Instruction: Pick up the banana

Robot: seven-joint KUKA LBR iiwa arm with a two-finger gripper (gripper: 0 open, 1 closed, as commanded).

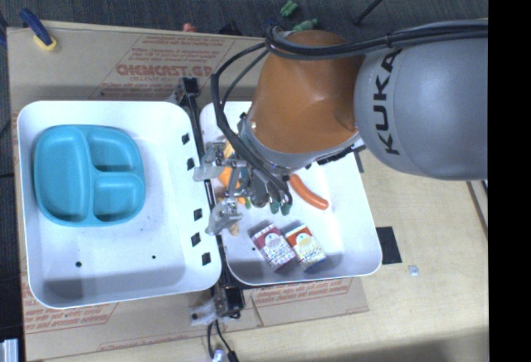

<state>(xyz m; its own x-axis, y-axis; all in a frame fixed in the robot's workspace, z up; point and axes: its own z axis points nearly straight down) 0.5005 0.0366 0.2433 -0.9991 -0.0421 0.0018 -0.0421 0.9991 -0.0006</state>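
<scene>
The tool point(251, 191) hangs low over the right bin point(358, 246), by its left wall, and I cannot tell whether it is open or closed. Yellow-orange patches peeking out beside it are probably the banana point(226, 175), mostly hidden under the arm. A banana should be light, curved and smooth-skinned, soft if real, so it is best pinched gently across its thick middle, clear of the orange carrot point(310, 195) nearby

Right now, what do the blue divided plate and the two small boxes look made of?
Blue divided plate: looks like moulded plastic, uniform colour, soft sheen, rounded compartment walls. Two small boxes: probably printed cardboard, flat faces, sharp edges, red and yellow graphics; too small to be sure.
</scene>
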